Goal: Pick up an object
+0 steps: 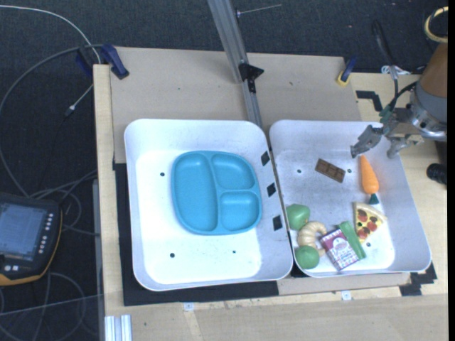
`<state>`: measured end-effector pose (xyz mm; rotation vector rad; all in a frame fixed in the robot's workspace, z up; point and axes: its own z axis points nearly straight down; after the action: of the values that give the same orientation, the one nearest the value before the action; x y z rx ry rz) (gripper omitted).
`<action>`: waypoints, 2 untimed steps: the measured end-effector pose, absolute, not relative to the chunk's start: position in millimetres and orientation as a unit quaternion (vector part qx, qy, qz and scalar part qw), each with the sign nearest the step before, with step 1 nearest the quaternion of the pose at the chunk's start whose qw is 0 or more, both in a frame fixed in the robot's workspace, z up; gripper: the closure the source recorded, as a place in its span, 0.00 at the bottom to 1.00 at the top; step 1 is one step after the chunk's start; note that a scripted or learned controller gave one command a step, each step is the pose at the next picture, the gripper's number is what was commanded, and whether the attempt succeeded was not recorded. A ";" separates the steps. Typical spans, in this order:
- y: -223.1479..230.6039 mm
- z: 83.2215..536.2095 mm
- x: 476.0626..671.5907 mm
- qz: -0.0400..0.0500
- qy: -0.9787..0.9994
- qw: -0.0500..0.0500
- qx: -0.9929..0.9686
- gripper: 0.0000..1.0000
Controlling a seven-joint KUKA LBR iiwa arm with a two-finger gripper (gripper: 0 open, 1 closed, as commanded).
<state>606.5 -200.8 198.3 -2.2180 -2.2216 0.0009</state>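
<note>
A pale wooden bench (185, 84) on dark carpet carries two shallow white bins side by side, with a metal pole slanting in from the top. The left bin (146, 254) holds a blue divided tray (215, 192) and nothing loose. The right bin (313, 141) holds all the small things: a brown bar (330, 170) lying alone near the middle, a carrot (368, 175) toward the far right side, a pizza slice (368, 220) below it, and a tight cluster at the near edge made of a green fruit (297, 214), a cream pastry (311, 231), a second green ball (307, 257) and a red packet (341, 249).

The gripper (378, 139) hangs at the right bin's upper right corner, just above the carrot's green-free tip, its two fingers spread apart with nothing between them.

The carrot looks the nearest candidate. It is probably a light, hard plastic toy, smooth and tapered, so it may squirt out if pinched near the point; closing across its thick middle, fingers square to its long axis, seems safest. It lies near the bin's right wall, which leaves little room for the outer finger. The brown bar has open floor all round but lies flat and thin.
</note>
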 end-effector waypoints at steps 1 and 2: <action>-200.8 198.3 606.5 0.000 -0.708 0.001 -0.707 0.00; -209.9 141.6 605.0 0.002 -0.707 0.003 -0.707 0.00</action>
<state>605.0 -209.9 141.6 -2.2172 -2.2163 0.0059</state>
